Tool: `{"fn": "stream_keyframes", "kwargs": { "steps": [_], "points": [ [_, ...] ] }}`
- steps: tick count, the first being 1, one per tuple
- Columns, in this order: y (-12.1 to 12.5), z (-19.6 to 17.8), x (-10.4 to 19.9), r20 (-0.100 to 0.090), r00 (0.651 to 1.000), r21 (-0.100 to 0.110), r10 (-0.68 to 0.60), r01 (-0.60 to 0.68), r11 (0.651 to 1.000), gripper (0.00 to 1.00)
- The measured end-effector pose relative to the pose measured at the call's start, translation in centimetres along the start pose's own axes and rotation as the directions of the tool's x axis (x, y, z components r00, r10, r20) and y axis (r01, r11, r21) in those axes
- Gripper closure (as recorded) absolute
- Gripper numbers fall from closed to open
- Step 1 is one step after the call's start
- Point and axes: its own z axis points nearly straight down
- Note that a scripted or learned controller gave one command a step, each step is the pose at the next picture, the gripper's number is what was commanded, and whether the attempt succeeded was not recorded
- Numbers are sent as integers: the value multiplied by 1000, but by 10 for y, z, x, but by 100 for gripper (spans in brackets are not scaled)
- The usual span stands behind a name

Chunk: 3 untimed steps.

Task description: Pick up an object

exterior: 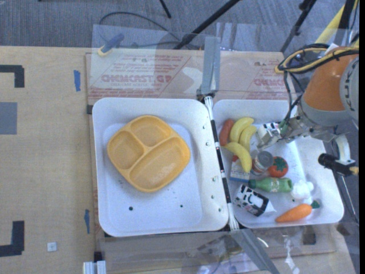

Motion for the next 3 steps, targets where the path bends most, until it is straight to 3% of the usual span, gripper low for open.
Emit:
{"fn": "stream_keyframes", "kwargs": {
  "steps": [1, 2, 3],
  "points": [
    [0, -6, 0, 0, 1000, 2, 2, -2, 1000, 100],
    [0, -6, 0, -1, 1000, 3, 2, -2, 1000, 0],
    [15, 8, 21, 0, 1000, 4, -3, 3, 1000, 0]
  ]
}}
